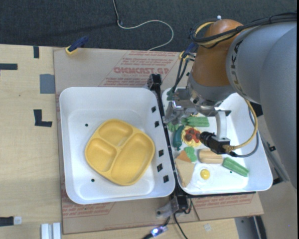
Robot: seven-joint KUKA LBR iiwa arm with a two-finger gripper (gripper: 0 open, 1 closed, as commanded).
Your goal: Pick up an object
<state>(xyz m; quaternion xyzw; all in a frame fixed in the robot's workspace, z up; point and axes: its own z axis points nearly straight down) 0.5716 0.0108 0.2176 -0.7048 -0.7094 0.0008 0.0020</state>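
Low over the left half of the shallow white plastic right-hand bin (259,180), the 2-finger metal gripper (182,114) on the grey arm with the orange wrist band (217,51); impossible to tell from this slant whether anything is grasped or how the end effector is set. Just toward the near rim of that bin from the gripper, a heap of small toy foods: a green bean-like piece (197,121) closest, long axis running across the bin toward its right wall; a red and yellow lumpy toy (191,135) next; a tan bread-like roll (210,157) nearer the rim still, also lying across; a bright green pepper-like piece (235,166) slanting toward the bin's near right corner; a small yellow round piece (205,174) close to the near rim. Probably a short descent onto the green piece, closing across its narrow width.

In the bin on the far side of the shared wall, a yellow 3-compartment plastic tray (120,152), well apart from the gripper.

Beyond the bin's far rim, red print on the brown cardboard sheet (134,66), upside down and too blurred to read with confidence; grey lettering on the arm casing, partly cut off, unreadable
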